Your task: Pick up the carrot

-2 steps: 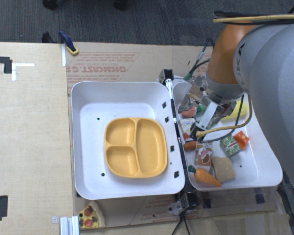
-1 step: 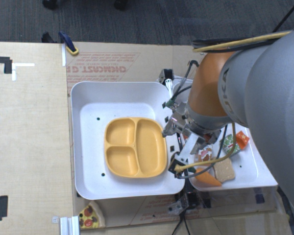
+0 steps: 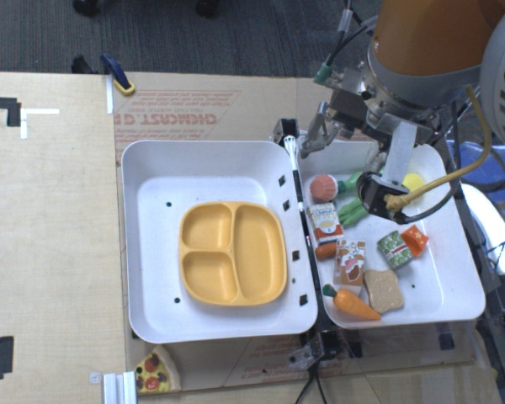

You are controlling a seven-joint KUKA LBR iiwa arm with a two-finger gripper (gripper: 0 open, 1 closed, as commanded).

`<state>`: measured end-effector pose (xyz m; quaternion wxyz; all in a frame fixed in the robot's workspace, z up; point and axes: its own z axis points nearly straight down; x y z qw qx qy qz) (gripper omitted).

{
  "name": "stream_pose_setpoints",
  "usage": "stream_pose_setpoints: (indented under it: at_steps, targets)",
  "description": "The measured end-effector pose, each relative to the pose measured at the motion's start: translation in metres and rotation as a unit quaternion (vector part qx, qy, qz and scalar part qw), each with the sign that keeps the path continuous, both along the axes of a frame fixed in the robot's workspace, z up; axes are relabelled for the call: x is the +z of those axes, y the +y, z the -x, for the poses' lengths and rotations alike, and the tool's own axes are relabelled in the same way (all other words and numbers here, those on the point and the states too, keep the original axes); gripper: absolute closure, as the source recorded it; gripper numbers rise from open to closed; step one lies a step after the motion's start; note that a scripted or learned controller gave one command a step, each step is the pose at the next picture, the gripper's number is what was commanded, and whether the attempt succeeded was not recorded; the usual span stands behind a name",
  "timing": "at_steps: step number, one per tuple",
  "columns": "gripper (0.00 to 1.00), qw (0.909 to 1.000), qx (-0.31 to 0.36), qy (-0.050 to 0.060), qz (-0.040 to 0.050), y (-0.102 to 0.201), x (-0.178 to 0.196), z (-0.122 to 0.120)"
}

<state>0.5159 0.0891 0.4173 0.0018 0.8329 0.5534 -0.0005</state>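
The carrot (image 3: 352,303), orange with a green stalk end, lies flat at the front left of the right bin (image 3: 454,310). It rests beside a slice of bread (image 3: 385,291). My gripper (image 3: 310,144) hangs over the back left corner of that bin, far from the carrot and well above it. Nothing shows in its grasp.
A yellow divided plate (image 3: 234,252) sits in the left bin (image 3: 143,225). Around the carrot lie a brown carton (image 3: 350,263), a white and red packet (image 3: 323,220), a red ball (image 3: 323,187), a green vegetable (image 3: 352,209), a green and red box (image 3: 401,247) and a yellow piece (image 3: 413,182).
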Motion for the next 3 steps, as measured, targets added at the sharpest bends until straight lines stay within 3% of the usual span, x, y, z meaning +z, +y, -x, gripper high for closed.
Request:
stream_pose_setpoints:
  at_steps: [1, 2, 3]
  targets:
    - [0.00, 0.9996, -0.029, 0.003, -0.0008, -0.004, -0.197, 0.038]
    - [0.00, 0.9956, -0.093, -0.008, -0.0051, 0.041, -0.308, 0.020]
    - [1.00, 0.9954, -0.095, -0.006, -0.0041, 0.039, -0.301, 0.020]
